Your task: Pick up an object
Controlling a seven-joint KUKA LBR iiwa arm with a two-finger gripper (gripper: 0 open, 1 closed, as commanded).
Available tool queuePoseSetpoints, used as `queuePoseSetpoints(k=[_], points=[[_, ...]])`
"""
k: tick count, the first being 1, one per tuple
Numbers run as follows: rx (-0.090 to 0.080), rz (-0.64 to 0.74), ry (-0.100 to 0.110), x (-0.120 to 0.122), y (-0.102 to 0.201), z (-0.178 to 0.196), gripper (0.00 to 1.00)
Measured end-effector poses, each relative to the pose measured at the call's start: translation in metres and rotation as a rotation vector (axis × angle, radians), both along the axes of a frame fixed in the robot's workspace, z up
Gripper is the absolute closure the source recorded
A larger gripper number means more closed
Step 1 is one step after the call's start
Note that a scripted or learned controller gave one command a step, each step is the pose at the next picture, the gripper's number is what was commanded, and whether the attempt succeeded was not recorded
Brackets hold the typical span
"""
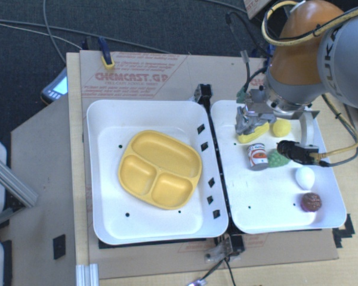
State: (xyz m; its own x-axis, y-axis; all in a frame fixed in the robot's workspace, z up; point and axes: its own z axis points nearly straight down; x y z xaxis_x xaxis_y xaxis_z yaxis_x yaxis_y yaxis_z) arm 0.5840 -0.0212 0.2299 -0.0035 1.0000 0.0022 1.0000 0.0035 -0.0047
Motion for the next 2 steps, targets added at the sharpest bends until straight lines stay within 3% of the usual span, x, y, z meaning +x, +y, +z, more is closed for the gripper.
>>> queuePoseSetpoints(k=[1,2], points=[[0.0,0.0,0.001,-0.028,0.041,-0.011,1.0],[0.0,0.001,-0.001,-0.054,0.081,0.001,1.0]])
